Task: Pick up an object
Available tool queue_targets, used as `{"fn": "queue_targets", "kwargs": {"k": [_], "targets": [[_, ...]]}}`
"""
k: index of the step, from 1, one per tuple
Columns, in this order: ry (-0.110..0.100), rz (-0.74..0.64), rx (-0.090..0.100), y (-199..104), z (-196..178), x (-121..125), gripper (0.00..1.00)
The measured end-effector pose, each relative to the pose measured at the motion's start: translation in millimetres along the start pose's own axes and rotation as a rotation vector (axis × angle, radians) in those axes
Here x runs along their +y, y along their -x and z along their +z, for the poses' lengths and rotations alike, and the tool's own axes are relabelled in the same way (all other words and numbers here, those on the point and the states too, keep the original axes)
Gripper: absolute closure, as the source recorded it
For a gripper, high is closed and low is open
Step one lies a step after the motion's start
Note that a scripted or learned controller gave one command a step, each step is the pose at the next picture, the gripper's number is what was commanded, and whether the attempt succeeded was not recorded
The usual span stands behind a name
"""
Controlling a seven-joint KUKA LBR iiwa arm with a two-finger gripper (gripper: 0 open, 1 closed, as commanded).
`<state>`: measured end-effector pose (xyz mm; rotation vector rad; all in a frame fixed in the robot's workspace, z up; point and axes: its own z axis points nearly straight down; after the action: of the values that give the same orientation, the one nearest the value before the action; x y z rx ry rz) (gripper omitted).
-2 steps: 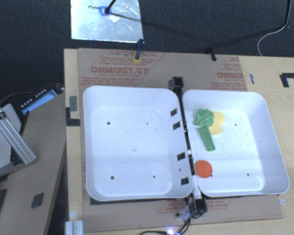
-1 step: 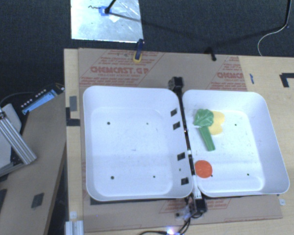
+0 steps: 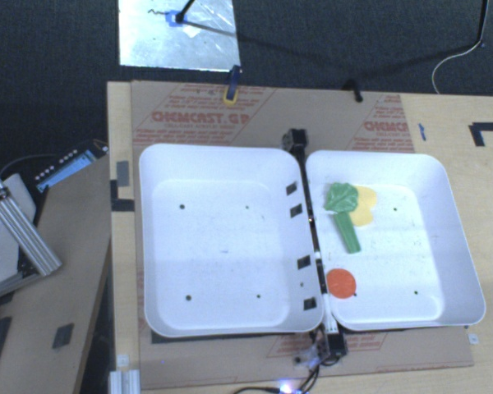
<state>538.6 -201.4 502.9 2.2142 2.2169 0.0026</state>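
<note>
In the right bin (image 3: 444, 212) lies a green broccoli-like toy (image 3: 343, 214) with its stalk pointing toward the front. A yellow piece (image 3: 363, 206) sits partly under it, on its right side. A flat orange-red disc (image 3: 341, 283) rests near the bin's front left corner.
The left bin (image 3: 222, 236) stands beside the right one, joined by a black hinge strip (image 3: 311, 236). Both sit on a cardboard-covered bench (image 3: 255, 113). A shiny metal sheet (image 3: 178, 21) lies on the floor at the back. A metal frame (image 3: 16, 228) stands at the left.
</note>
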Motion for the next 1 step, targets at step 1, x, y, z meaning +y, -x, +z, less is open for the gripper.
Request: {"fn": "queue_targets", "kwargs": {"k": [1], "targets": [[-0.004, 0.002, 0.004, 5.4, -3.5, -54.1, 1.00]]}}
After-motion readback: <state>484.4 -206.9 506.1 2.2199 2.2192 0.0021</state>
